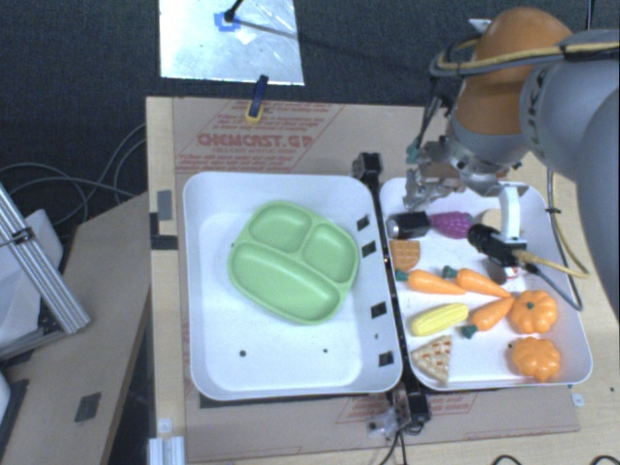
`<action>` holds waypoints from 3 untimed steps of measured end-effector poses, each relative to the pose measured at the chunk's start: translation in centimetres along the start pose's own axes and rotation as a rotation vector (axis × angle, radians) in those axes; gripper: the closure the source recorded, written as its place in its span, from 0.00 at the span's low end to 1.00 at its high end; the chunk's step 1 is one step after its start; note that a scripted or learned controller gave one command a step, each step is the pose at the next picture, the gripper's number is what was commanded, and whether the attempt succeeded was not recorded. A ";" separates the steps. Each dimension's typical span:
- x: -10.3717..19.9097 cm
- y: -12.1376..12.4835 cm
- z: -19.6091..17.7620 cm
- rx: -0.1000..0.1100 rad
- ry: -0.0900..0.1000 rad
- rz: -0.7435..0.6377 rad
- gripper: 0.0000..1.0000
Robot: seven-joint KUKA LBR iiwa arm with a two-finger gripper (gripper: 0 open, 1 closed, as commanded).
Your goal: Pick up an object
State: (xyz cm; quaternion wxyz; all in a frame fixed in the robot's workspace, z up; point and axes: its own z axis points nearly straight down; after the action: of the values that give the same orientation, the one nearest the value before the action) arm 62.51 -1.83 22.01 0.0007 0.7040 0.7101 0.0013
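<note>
progress: nothing lifted | gripper (pixel 418 194) low over right bin's (pixel 578 337) far-left corner, jaw state unclear | purple toy (pixel 451 224) just beside it, on bin floor | left: grasp, lift

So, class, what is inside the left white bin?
The left bin holds a green divided plate, resting flat. Whatever lies under the plate is covered.

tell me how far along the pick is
Done: the arm is over the right bin, with the gripper low at the bin's far end, beside the purple toy. In hand: nothing shows between its fingers. Left: grasp and lift something; carrots, corn and pumpkins all lie in the bin.
</note>
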 end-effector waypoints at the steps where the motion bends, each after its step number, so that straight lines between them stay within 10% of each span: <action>1: 4.5 0.5 0.1 0.000 0.000 0.002 1.00; 2: 9.7 2.8 0.2 -0.001 0.001 0.000 1.00; 3: 8.5 2.3 0.5 0.002 -0.001 0.009 1.00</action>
State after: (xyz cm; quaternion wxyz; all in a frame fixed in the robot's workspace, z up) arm 64.77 6.67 21.57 0.0004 0.7071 0.7071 0.0002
